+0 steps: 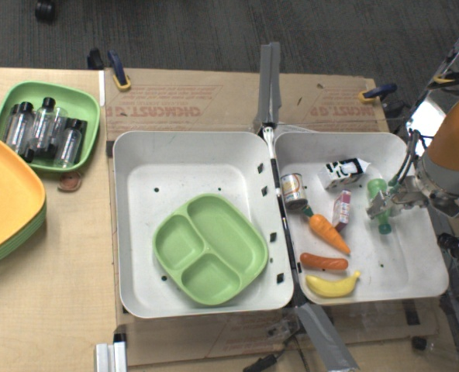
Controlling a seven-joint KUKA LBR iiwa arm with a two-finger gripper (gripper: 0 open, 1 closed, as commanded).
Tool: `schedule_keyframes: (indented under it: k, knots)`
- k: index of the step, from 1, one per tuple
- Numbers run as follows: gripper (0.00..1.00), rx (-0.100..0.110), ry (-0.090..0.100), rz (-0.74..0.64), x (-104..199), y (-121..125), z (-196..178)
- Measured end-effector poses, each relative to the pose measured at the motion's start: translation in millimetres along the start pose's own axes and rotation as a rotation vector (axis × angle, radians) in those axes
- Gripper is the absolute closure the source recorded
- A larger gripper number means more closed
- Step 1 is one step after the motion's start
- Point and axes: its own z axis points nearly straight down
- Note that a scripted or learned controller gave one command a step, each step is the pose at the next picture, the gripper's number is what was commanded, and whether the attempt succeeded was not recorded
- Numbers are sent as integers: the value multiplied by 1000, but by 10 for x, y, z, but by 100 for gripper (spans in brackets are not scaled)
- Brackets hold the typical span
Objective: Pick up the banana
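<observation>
- Nearest the camera, the curved yellow plastic banana (334,284) lies on its side at the 6 o'clock edge of the right shallow white bin (415,285), just inside the front wall, nothing gripping it.
- Directly at its 12 o'clock lies a small orange-red sausage-shaped toy (323,262), almost touching; beyond that, an orange toy carrot with a green top (328,232).
- At 3 o'clock in the same bin, the two-finger metal gripper (388,204) hangs beside a small green bottle (379,193). Whether its fingers stand apart or together cannot be told at this resolution.
- Step in hand, as judged: approach. The gripper is well apart from the banana and must travel toward 7 o'clock.
- Recommended: descend over the banana's thick middle, fingers set across its short axis, clear of the sausage-shaped toy and the front wall. Risk: the curved skin may roll or slip out of a shallow pinch.
- Surface: both bins sit on brown cardboard (237,99) over a pale wooden bench; the left shallow white bin (136,161) carries a green three-compartment plate (210,248).
- Room: dark grey carpet (214,14) at 12 o'clock; a green tray of small dark-capped bottles (46,126) and stacked orange plates (8,200) at 9 o'clock.
</observation>
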Motion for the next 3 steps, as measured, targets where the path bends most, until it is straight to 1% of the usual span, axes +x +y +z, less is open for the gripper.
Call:
schedule_keyframes:
  k: [1, 2, 3]
  knots:
    - [100, 1, -4, 187, 413, 309, -837]
    - [100, 0, -5, 155, -14, 487, -1739]
    - [100, 2, -3, -140, 120, 644, -1609]
